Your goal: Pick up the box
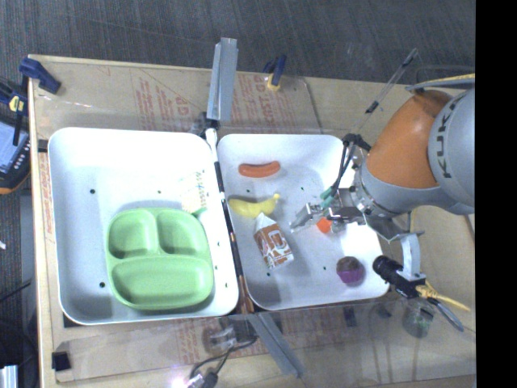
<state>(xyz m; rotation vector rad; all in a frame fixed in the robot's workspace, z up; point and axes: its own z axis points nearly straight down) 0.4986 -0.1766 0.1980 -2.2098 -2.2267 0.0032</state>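
The box point(273, 245), a small brown and white carton, lies flat in the right bin point(311, 145), near its left wall and just below a yellow banana point(254, 207). The gripper point(311, 214) hangs to the right of the box, not touching it, near a small orange piece point(324, 225). Its grip I cannot tell from this view. To do the step well, I think the arm should move left until it is over the box, turn to its narrow side, and come down clear of the banana.
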